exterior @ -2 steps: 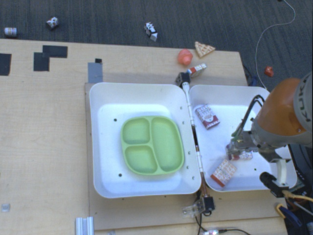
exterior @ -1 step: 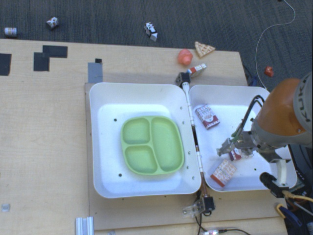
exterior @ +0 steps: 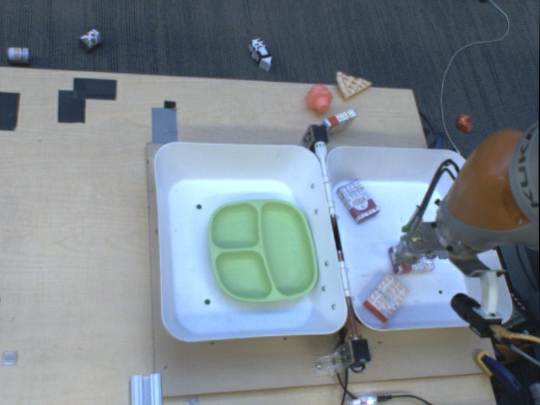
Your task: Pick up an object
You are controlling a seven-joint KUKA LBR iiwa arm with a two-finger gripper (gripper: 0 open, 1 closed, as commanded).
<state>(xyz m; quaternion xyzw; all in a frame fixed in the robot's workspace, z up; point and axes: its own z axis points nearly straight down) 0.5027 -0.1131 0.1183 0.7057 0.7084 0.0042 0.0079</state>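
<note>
The claw [exterior: 411,260] is down in the right bin [exterior: 439,163], low over the floor near its middle, and whether it is spread, pressed together or pinching anything cannot be told: the wrist and orange band crowd over it and the tip is a small blur. Something small with red and white on it sits right at the tip, too unclear to name. Just below and slightly left of the claw lies a packet [exterior: 386,297], flat, red-and-white checked, tilted on the white floor close to the bin's near wall. Up and to the left of the claw lies a second packet [exterior: 356,201], also flat, well apart from the first. Both look like light, thin pouches or cartons, probably a bit soft and glossy, so they could slip or fold; the better hold is likely across the short width, squarely at the middle, with the tips pressed down to the floor so they catch the edges. Far to the left of the claw, in the other bin [exterior: 164,226], rests a green tray [exterior: 291,251] with three wells, wide and stiff, awkward to pinch except at its rim.
</note>
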